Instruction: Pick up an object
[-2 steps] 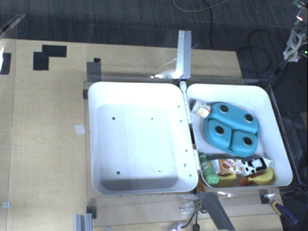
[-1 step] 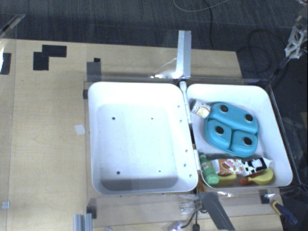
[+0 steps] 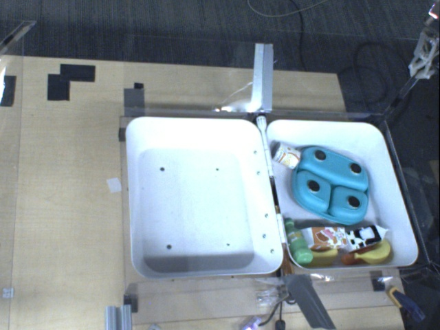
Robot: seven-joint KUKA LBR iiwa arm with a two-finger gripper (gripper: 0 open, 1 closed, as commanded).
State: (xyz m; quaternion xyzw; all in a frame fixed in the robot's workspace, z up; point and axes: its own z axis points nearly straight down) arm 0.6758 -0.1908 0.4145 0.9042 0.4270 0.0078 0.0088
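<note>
Blue tray (image 3: pixel 331 184) in right bin (image 3: pixel 385 143), beside small bottle (image 3: pixel 287 157).

I work in a robotics lab: my pale wooden desk (image 3: pixel 62 184) carries 2 shallow white bins (image 3: pixel 196 133) fixed in a metal frame (image 3: pixel 263 74), black tape markers (image 3: pixel 69 80) sit on the wood, and loose cables (image 3: pixel 289 5) trail across dark carpet (image 3: pixel 137 12).
</note>
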